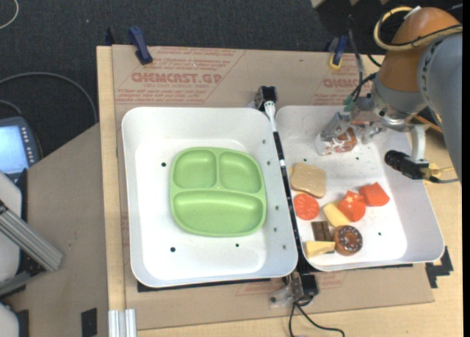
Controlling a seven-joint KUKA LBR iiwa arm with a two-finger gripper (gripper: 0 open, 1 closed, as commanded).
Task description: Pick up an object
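Look to the right bin: your gripper hangs low over its far-left part, at about eleven o'clock from the bin's middle, with the grey arm reaching in from three o'clock. Whether anything is clamped there, you cannot tell. A small reddish-brown piece shows right at the fingertips, too blurred to name.

The toy foods lie toward six o'clock of the gripper. A tan bread slice sits nearest, with a red tomato slice just below it. Further toward five o'clock are orange-red pieces, a yellow chunk, a chocolate doughnut and a dark brown block.

In the left bin a green divided plate lies flat at the centre.
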